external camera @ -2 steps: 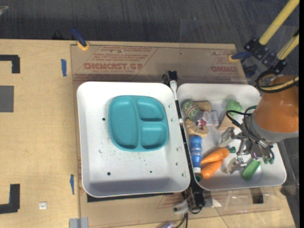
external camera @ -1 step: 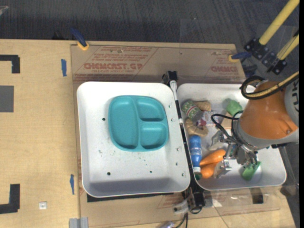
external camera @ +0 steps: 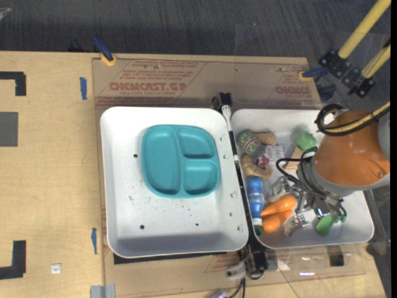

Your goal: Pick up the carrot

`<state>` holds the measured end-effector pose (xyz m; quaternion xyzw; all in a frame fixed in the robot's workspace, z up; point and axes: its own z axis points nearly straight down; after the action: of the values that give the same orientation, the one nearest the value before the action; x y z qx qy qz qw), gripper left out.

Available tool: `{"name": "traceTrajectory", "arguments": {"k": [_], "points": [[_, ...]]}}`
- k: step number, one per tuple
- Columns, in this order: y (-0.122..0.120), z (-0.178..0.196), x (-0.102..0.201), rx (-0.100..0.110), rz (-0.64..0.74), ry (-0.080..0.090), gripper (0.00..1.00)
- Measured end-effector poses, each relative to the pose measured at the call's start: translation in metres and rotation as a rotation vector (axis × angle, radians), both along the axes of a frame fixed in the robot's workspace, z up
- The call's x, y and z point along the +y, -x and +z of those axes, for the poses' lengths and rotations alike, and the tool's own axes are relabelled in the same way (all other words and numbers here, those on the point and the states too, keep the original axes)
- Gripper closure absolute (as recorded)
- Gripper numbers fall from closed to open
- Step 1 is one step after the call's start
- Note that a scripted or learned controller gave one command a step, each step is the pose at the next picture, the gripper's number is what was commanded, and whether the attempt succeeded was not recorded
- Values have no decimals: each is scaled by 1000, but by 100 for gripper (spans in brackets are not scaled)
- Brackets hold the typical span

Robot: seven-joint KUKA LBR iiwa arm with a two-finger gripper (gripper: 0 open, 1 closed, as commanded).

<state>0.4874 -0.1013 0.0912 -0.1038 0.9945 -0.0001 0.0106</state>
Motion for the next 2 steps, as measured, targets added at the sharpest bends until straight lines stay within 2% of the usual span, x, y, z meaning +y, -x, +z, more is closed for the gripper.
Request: {"name": "traceTrajectory", "arguments": {"k": [1,2], "points": [[-5,15,0,-14,2,3,100],[-3,12,1,-8,2,1,0]]}}
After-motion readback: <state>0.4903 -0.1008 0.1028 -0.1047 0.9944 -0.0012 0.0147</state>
